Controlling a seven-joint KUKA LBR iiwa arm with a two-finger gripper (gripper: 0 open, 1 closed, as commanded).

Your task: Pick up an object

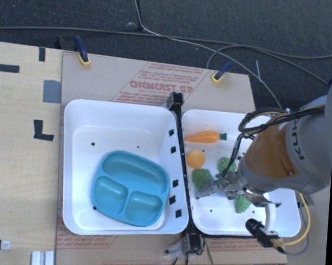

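Note:
The right bin [273,226] holds an orange carrot [203,137] with a green top, a small orange ball [196,158] and three green leafy pieces [201,176], [226,163], [242,204]. My gripper [216,185] is low in this bin, among the green pieces, just right of the one nearest the divider. The arm's orange band [270,154] and grey body cover the bin's right half. Whether anything sits in the gripper is hidden.
In the left bin [78,122] lies a blue divided plate [131,187]. A black divider [178,158] runs between the bins. Cables [252,121] loop over the arm and trail across the dark floor behind. Two clamps [82,53] hold the cardboard base.

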